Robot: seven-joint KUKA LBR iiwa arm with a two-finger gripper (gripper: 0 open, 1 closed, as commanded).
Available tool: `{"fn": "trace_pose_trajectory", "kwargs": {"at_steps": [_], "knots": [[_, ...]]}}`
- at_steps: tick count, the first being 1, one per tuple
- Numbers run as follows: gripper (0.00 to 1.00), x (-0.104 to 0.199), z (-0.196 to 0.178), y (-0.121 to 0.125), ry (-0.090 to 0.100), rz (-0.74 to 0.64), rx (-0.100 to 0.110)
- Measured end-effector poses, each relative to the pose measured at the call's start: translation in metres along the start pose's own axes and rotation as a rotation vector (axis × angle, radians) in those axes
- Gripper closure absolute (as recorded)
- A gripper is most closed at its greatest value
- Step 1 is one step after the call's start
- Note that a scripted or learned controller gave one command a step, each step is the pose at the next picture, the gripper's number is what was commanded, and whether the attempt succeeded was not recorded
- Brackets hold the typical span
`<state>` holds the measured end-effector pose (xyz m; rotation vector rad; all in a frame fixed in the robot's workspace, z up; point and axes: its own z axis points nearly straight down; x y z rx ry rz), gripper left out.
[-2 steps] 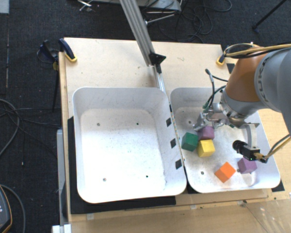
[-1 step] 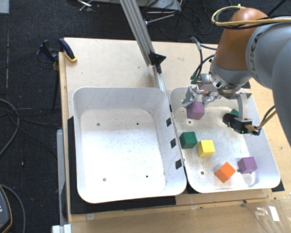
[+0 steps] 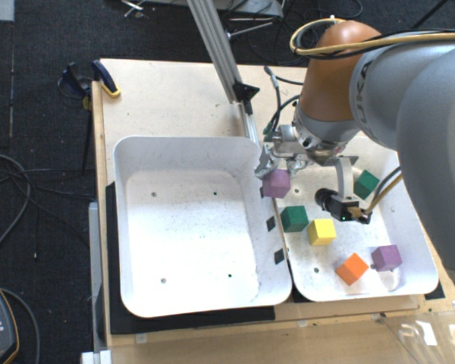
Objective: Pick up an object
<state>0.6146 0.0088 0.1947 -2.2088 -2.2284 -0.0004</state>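
- The gripper (image 3: pixel 275 167) hung over the inner edge of the right bin (image 3: pixel 417 279), its fingers closed in around a purple cube (image 3: pixel 276 183) that sat just beneath them.
- The cube looked pinched between the fingertips and seemed clear of the bin floor, though from this slanted view it was hard to be sure it had fully left the surface.
- On that reading, the grasp itself was made; what remained was to raise the cube well clear and show that the hold would last.
- Just beside the held cube, lower in the same bin, lay a green cube (image 3: pixel 294 218), and next to that a yellow cube (image 3: pixel 322 231).
- Further toward the near corner sat an orange cube (image 3: pixel 353 268) and a second purple cube (image 3: pixel 386 257), close together.
- Another green block (image 3: pixel 366 182) rested behind the arm's cabling, near the far side of the bin.
- The left bin (image 3: pixel 136 165) lay alongside, touching the right one along their shared edge.
- The grey arm (image 3: pixel 409 89) with its orange band reached in from the right above all of this.
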Motion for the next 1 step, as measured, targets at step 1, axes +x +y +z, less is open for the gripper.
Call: {"fn": "trace_pose_trajectory", "kwargs": {"at_steps": [1], "knots": [[1.0,0.0494,0.0,-0.0009,-0.001,0.001,-0.002]]}}
